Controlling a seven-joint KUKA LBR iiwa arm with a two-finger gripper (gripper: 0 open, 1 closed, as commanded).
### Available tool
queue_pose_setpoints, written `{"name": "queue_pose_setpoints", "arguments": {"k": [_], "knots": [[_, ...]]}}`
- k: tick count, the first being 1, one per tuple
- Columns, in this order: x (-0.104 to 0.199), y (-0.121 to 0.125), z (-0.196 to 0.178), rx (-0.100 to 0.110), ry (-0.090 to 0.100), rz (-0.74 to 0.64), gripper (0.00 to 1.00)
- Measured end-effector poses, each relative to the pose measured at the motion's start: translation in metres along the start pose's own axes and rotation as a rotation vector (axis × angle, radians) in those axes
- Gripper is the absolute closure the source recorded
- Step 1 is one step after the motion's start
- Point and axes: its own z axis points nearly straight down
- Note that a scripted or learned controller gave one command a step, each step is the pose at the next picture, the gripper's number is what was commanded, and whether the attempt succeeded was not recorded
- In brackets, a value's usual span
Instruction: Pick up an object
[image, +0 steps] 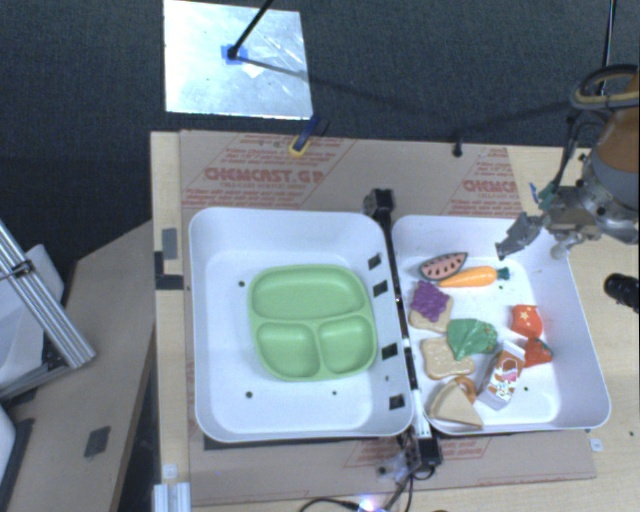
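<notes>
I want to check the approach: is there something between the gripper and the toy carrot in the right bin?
Nothing visible stands between them. The gripper hovers just up and right of the carrot, beside its green tip. The watermelon slice lies on the carrot's far left side.

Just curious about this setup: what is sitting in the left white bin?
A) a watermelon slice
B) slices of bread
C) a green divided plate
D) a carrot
C: the green divided plate lies alone in the left bin, while the toy food, such as the carrot, lies in the right bin.
</notes>
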Motion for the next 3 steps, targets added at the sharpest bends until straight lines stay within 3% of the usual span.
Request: {"name": "queue_pose_setpoints", "arguments": {"k": [1,3], "knots": [[0.000,0.002,-0.006,-0.010,-0.002,-0.002,0.00],[0.005,-0.008,0.091,-0.006,0.000,0.000,0.00]]}}
